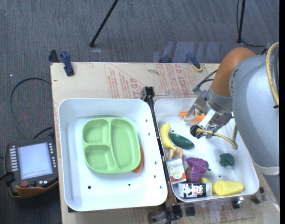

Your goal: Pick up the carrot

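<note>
Red printed lettering on the cardboard sheet [133, 78] along the bench's far edge, upside down and too blurred to read. Small printed labels on the carton [176, 168] and bottle [194, 189] at the right bin's near edge, illegible too.

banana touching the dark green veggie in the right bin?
Touching, as far as the camera view shows: the banana lies along the right bin's left side and the dark green vegetable's left end meets its edge, no white floor visible between them.
</note>
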Controlling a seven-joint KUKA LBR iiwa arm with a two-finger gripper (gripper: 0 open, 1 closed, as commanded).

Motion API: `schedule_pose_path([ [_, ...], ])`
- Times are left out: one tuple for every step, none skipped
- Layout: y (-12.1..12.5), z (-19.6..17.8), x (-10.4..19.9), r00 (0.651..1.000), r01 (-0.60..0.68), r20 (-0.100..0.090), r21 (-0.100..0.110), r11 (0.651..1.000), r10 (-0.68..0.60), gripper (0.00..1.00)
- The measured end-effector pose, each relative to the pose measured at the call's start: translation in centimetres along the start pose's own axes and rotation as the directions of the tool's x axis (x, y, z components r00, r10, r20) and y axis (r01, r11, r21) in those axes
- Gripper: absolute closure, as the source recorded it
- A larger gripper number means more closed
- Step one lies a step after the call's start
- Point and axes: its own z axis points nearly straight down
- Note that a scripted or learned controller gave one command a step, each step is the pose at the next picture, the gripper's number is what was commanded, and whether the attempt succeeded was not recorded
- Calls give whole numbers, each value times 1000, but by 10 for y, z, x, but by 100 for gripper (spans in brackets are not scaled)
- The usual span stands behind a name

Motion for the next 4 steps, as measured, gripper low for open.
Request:
schedule_pose_path([
  [-1, -10, 1, 1000, 9, 1, 3, 1000, -9, 100],
  [-2, -9, 2, 1000, 10, 2, 5, 1000, -10, 0],
  [-2, -19, 2, 1000, 13, 3, 6, 1000, -13, 100],
  [-2, -19, 2, 1000, 16, 3, 7, 1000, -16, 0],
])
